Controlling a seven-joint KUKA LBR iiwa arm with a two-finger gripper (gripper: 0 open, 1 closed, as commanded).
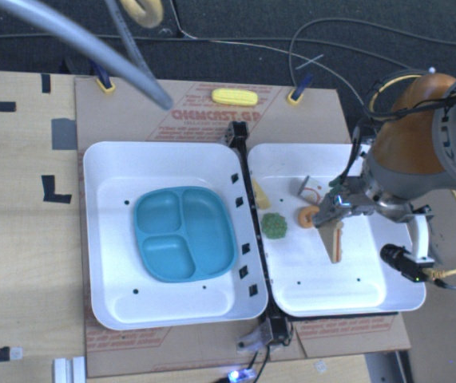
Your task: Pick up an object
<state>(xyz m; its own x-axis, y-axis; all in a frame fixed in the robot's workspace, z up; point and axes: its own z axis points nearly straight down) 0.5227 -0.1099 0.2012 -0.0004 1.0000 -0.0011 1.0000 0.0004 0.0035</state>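
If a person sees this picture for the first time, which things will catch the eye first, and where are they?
The bright blue divided plastic plate lies in the middle of the left white bin. The grey arm with the orange band reaches in from the right over the right white bin, its gripper low beside a small orange piece and a green round piece.

Even overhead light, slightly soft focus
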